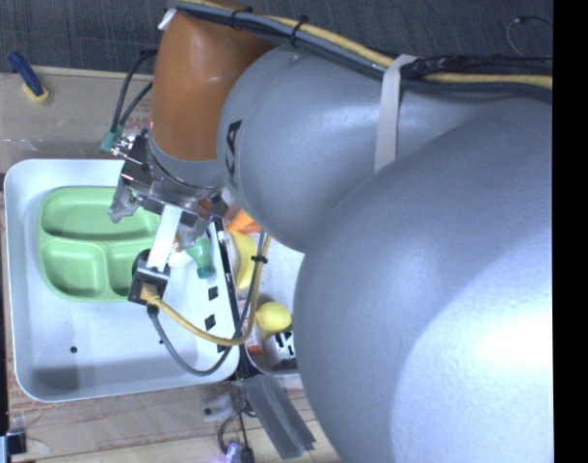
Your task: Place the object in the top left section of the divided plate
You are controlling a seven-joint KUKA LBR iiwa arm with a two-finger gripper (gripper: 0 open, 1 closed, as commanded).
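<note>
Progress: I judge the placing not yet done. The parts of the green divided plate [82, 249] that I can see carry nothing.
Left to do: get the object into the plate's top left section, then let go.
Pincer: the pincer [123, 204] hangs over the plate's right end, by the upper section. I cannot tell whether it is released or clenched, nor whether it carries anything.
Object: I cannot pick it out with certainty, because the wrist hides what lies under it.
Left bin: the left bin [82, 360] holds the plate toward its far side.
Right bin: the right bin [286, 276] is mostly covered by the arm [419, 258]. At its left edge I see a yellow ball [272, 316], a yellow piece [244, 263] and an orange piece [244, 223].
Worktop: a blue-and-yellow tool [26, 75] lies on the worktop [72, 95], beyond the bins.
</note>
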